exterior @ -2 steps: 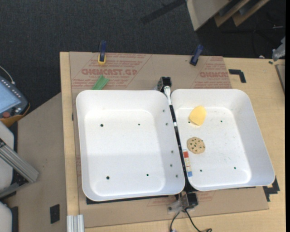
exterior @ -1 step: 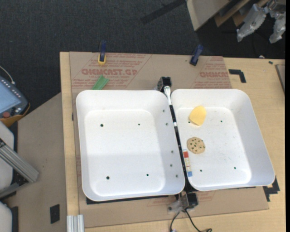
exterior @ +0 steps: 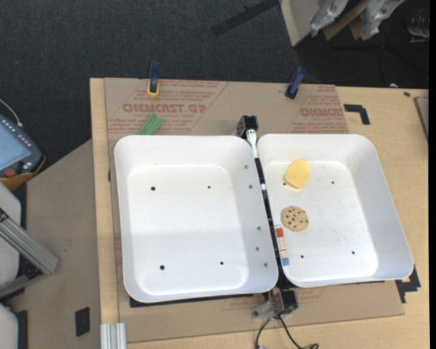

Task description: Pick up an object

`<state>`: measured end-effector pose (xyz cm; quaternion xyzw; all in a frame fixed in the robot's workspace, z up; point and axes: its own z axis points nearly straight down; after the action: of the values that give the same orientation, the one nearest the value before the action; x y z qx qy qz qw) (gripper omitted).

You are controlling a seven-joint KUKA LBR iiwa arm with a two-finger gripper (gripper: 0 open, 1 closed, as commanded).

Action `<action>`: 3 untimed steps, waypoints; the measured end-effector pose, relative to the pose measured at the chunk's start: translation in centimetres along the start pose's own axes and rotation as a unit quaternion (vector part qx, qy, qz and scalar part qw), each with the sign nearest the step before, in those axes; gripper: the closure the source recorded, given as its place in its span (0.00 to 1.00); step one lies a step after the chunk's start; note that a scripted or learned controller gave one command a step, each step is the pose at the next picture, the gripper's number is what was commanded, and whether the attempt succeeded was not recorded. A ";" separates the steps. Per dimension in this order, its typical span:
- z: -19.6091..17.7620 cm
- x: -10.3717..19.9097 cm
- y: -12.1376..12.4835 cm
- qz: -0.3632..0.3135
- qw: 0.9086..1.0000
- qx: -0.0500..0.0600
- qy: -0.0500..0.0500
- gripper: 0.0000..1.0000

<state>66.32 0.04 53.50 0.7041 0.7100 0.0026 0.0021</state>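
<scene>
Two shallow white bins sat side by side on a brown cardboard sheet [exterior: 204, 102] printed with red lettering. The left bin [exterior: 136, 204] showed me its bare white floor with a few small dark dots; the right bin [exterior: 368, 204] held the things worth picking. A pale yellow lump [exterior: 298, 174] lay in the far half of the right bin, toward its left side; a round tan cookie [exterior: 294, 219] speckled with dark chips lay nearer the camera, apart from the lump and almost straight below it in the view. A narrow strip with red and blue marks [exterior: 281, 245] rested against the right bin's left wall, just beside the cookie but not touching it.

A thin black rod [exterior: 261, 191] ran along the seam where the two bins met, ending in a black fitting [exterior: 246, 125] at the far end. A green strip [exterior: 150, 124] lay on the cardboard beyond the left bin; a yellow and blue clamp [exterior: 154, 83] and a blue clamp [exterior: 295, 82] gripped the sheet's far edge. Blurred grey-white shapes [exterior: 340, 17] hung at the top edge of the view, over a tan box [exterior: 303, 20].

Of my jaws, whether released or clenched, I could not tell; nothing in either bin was touched by them.
</scene>
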 end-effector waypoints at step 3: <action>-1.1 20.4 0.5 0.003 1.000 -0.001 0.000 1.00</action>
<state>66.65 20.44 54.66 0.7062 0.7080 0.0039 0.0027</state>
